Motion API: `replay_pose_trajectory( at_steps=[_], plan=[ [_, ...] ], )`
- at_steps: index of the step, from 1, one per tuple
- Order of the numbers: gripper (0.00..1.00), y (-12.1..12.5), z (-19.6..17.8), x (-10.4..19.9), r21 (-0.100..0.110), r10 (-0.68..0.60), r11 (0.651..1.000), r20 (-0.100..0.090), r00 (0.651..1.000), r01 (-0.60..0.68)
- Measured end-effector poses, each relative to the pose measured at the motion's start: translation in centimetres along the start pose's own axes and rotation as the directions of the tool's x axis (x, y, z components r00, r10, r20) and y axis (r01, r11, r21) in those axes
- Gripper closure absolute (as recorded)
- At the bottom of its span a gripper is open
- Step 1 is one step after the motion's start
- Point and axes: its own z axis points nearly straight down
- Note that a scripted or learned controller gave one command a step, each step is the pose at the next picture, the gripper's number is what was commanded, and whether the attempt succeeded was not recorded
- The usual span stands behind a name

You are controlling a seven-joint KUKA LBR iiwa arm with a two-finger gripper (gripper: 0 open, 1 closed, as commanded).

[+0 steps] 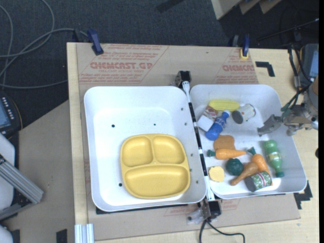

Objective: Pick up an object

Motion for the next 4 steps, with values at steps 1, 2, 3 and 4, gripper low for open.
replay_pose_trajectory(
  at_steps=[1, 2, 3, 4],
  plan=[
    [0.0, -1.7, 8.9, -0.3, -0.022, 0.0, 1.0, 0.013, 1.0, 0.0],
    [1.0, -2.2, 8.6, 0.0, -0.006, 0.001, 1.0, 0.003, 1.0, -0.001],
    [1.0, -1.7, 4.7, 9.2, -0.005, -0.01, 1.0, -0.002, 1.0, 0.01],
    [1.0, -4.8, 11.3, 10.7, 0.004, 0.0, 1.0, -0.002, 1.0, 0.0]
  ],
)
